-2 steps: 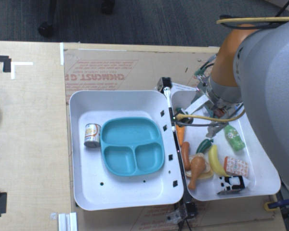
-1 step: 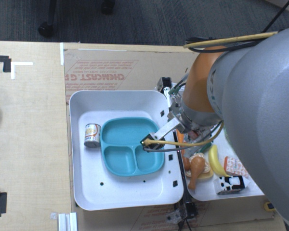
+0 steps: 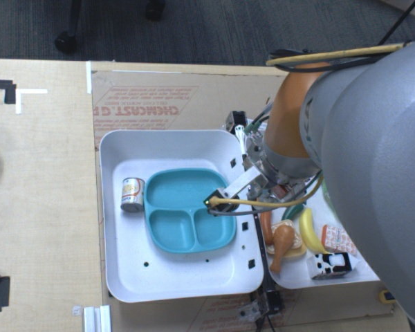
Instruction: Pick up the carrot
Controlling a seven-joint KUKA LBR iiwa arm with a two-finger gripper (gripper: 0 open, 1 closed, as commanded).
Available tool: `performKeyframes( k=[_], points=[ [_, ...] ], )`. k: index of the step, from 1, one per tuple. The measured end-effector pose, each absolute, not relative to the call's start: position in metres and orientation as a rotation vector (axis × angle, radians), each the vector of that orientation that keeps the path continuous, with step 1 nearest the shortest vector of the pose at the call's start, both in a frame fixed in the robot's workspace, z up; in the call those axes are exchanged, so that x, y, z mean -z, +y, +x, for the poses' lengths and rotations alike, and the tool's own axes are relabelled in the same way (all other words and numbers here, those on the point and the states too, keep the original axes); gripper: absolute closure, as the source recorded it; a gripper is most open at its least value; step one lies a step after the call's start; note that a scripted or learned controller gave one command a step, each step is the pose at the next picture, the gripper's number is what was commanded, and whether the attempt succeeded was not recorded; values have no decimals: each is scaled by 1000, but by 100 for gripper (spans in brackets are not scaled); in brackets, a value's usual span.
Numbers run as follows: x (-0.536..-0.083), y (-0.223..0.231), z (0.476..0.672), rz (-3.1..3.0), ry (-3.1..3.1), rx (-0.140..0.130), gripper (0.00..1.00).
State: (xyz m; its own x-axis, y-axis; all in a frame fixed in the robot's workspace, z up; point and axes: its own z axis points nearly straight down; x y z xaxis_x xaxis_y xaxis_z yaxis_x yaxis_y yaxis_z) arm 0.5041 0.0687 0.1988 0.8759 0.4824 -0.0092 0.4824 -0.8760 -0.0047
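Hovering over the right bin (image 3: 296, 274), my gripper (image 3: 277, 189) sat under my wrist, so I could not tell how wide it was. The carrot (image 3: 265, 225) lay there against a drumstick (image 3: 282, 239), a banana (image 3: 308, 230) beside them. The left bin (image 3: 124, 144) held a teal plate (image 3: 187, 213) and a can (image 3: 132, 194).

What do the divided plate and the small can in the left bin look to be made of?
The divided plate: probably plastic, uniform teal with smooth moulded compartments. The small can: likely metal, with a pale shiny end and printed label, though possibly a toy.
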Motion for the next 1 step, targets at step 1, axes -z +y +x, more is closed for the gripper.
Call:
performKeyframes(
  k=[1],
  points=[
    [-326,45,517,-3115,-430,1,100]
  ],
)
